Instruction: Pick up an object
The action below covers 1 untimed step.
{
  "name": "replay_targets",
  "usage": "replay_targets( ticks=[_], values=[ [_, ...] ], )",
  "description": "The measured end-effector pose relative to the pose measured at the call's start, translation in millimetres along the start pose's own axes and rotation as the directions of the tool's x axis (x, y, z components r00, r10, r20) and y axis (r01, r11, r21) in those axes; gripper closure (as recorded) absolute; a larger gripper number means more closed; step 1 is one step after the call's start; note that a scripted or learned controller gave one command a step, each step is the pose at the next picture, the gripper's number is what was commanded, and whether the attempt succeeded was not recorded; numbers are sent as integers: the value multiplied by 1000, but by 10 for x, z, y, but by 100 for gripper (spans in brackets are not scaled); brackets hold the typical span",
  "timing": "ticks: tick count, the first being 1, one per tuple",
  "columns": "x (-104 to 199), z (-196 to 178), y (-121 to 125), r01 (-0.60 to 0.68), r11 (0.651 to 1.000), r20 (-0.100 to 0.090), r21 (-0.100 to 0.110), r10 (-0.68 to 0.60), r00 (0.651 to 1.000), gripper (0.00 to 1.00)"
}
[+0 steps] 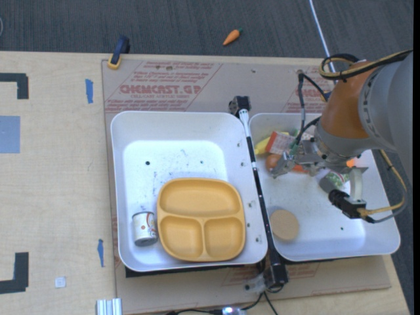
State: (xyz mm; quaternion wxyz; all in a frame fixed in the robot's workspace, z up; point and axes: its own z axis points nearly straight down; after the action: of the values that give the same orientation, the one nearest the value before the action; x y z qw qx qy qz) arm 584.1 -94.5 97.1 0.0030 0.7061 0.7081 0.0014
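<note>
Your gripper (283, 165) is low in the right bin (367, 241), near that bin's far left corner, with the grey arm (387, 110) and its orange band (344, 113) coming in from the right above it. You cannot tell from this view how the gripper is set; the tip is small and partly lost against the clutter around it.

Right at the tip lies a small pile: a yellow piece (265, 143) and a packet (281, 141) with red and white on it just beyond the gripper, toward the far wall, and an orange bit (272, 160) touching or just beside its left side. Whether any of these is actually gripped is not visible.

Nearer you than the gripper, well apart from it, a round tan disc (285, 224) lies flat on the bin floor.

Off to the gripper's left, in the other bin (131, 136), sit a yellow divided plate (200, 218) and a small cup (144, 228) on its side, touching the plate's left edge.
</note>
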Motion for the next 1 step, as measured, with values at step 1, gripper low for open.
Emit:
replay_targets(
  ticks=[1],
  values=[
    [27, 109, -198, -2, 1000, -2, 3, 2, 1000, 0]
  ],
)
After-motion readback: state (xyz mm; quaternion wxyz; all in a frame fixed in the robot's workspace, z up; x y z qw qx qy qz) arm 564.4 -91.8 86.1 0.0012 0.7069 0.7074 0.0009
